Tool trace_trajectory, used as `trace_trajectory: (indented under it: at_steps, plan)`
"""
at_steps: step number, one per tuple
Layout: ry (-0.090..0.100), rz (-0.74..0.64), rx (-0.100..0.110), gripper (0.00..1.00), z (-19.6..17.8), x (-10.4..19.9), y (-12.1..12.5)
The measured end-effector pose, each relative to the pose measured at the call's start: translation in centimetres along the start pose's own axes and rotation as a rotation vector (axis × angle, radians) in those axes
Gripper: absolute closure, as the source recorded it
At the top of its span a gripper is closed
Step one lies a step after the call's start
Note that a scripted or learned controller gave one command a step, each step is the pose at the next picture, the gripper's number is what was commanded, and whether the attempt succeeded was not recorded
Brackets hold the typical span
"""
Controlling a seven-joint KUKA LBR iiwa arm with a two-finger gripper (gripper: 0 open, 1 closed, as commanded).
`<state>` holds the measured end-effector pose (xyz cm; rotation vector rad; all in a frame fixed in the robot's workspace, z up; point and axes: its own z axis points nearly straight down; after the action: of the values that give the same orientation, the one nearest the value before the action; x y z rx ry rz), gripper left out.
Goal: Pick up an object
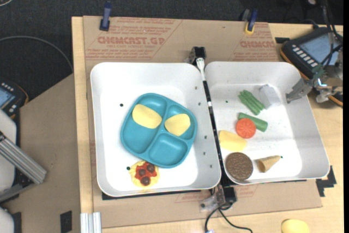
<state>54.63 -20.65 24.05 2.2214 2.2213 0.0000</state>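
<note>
Claw point(299, 92) at the right bin's point(305, 133) far edge, opening impossible to tell.

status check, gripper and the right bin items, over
Gripper over right bin's far right edge, holding nothing. Toy tomato, green beans, cookie untouched. Path clear.

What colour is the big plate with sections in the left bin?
Blue, a teal shade; the plate shows clearly in the camera view.
</note>
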Motion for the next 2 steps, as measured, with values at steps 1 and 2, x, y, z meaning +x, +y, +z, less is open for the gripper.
trace_trajectory:
  at_steps: [1,2]
  plan:
    - [0.009,-0.005,0.016,0.00,12.9,7.9,-5.2]
    - [-0.005,0.005,-0.001,0.00,15.8,0.2,-3.7]
